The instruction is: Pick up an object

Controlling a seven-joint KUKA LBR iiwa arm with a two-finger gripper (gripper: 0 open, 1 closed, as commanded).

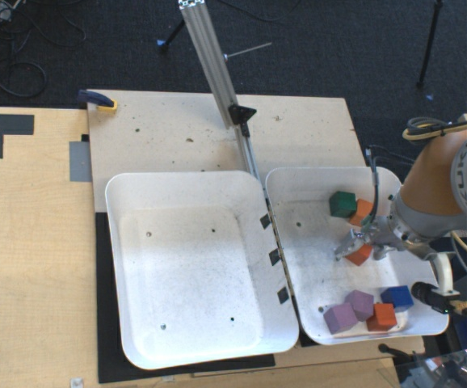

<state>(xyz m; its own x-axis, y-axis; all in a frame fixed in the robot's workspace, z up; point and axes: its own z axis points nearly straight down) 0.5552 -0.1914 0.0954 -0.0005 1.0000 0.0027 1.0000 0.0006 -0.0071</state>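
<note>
orange block [359, 255] lies on the floor of the right bin [310, 297], directly at the tips of the gripper [355, 245], which reaches in from the right side. whether the fingers pinch the block cannot be told; the tips are too small and blurred.

just above it, a second orange block [364, 209] touches a green block [342, 204] near the bin's upper wall. in the lower right corner sit two purple blocks [350, 310], a blue block [397, 297] and a red-orange block [382, 317], clustered together. the left bin [136, 217] adjoins the right bin.
</note>
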